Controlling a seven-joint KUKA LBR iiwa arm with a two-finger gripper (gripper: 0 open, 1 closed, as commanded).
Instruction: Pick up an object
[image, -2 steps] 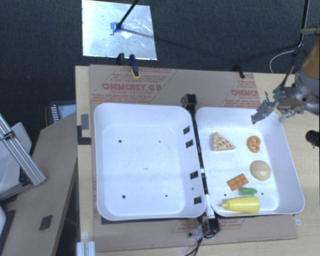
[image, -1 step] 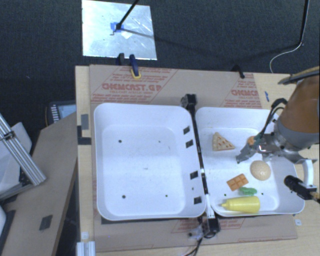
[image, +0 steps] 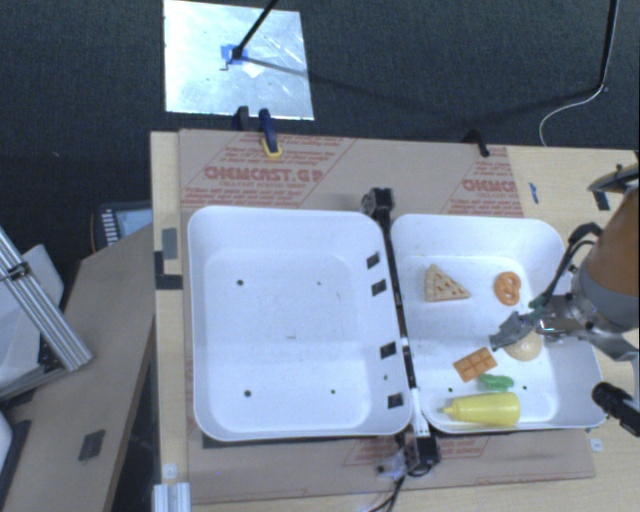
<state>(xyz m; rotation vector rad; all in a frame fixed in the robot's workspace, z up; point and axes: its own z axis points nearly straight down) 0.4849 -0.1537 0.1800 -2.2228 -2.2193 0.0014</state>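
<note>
Lowest in frame, the yellow bottle (image: 483, 407) lay along the right bin's (image: 470, 232) near wall. Jaws (image: 512, 331) stood beside a cream lump (image: 524, 347); their state could not be told.

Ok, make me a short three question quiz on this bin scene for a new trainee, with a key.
1. True or false: the gripper is over the right bin.
2. Which item lies nearest the right bin's front edge? A) pretzel B) yellow bottle C) triangular wedge
3. Fill in: the small green piece lies just above the yellow ____.

Key: 1 true; 2 B; 3 bottle.
</note>
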